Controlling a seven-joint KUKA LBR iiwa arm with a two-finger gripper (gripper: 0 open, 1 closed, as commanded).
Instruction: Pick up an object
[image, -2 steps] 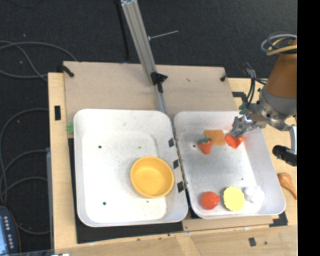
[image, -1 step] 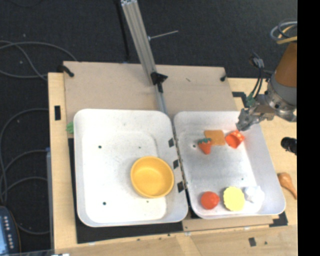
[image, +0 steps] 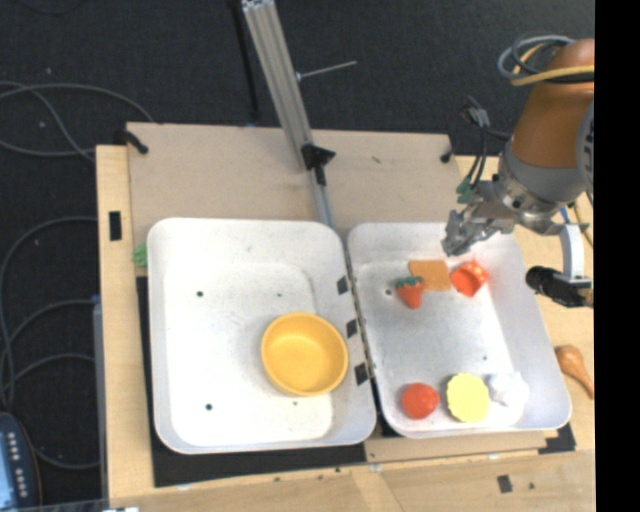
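Observation:
My gripper (image: 460, 238) hangs over the far edge of the right bin (image: 520, 330), just above and behind a tan flat block (image: 430, 272) and a red object (image: 468, 279). Nothing shows between its tips. A small red piece with a green top (image: 410, 293) lies left of the block. Near the front of this bin sit a red ball (image: 420, 400), a yellow round object (image: 467, 397) and a white lump (image: 508, 388).
The left bin (image: 200, 300) holds a yellow bowl (image: 304, 353) near its front right. A metal post (image: 290, 100) slants up from the far side between the bins. A tan object (image: 572, 365) lies on the bench right of the right bin.

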